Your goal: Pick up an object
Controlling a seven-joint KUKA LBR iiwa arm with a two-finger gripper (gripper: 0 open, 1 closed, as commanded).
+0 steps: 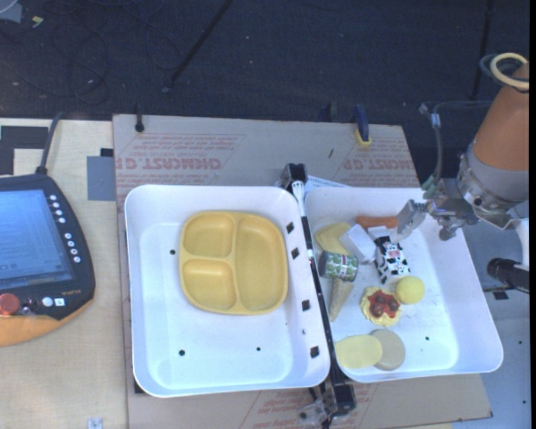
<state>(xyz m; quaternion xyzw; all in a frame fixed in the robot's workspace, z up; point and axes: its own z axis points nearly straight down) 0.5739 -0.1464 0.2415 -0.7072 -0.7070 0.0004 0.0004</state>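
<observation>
While fingers point(426, 220) hover apart, cow toy point(391, 261) beneath, right bin point(482, 329)

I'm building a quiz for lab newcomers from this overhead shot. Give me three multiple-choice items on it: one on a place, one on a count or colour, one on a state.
1. Where does the yellow divided plate lie?
A. in the left bin
B. in the right bin
C. on the cardboard outside both bins

2. How many compartments does the plate have?
A. two
B. three
C. five

3. What is the claw doing?
A. gripping the plate
B. lifting the cow-patterned toy
C. poised over the right bin's far side, holding nothing

Answers:
1 A, the plate sits alone on the left bin's floor.
2 B, two small sections and one long one show.
3 C, nothing sits between its fingers, and the cow-patterned toy lies below it among the small items.
</observation>
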